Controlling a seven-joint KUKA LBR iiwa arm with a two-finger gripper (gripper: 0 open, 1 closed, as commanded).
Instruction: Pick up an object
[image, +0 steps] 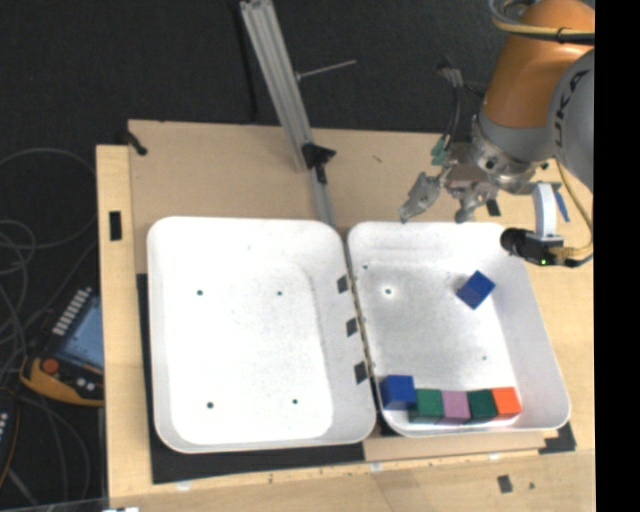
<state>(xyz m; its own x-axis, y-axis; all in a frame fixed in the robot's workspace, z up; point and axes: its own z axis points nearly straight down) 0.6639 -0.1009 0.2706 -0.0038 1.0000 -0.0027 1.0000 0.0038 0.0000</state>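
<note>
Fingers (440, 205): spread apart, nothing between them, above the right bin's far rim.
Blue cube (476, 289): alone, tilted, in right bin (520, 330).
Cube row (452, 402): along near wall.
Left bin (250, 330): alongside.

Two white bins side by side, left bin (250, 330) bare, right bin (440, 300) holding one blue cube (476, 289) mid-bin and a row of cubes (452, 402) along its lower edge, open-fingered gripper (442, 207) poised above its upper rim.
</note>
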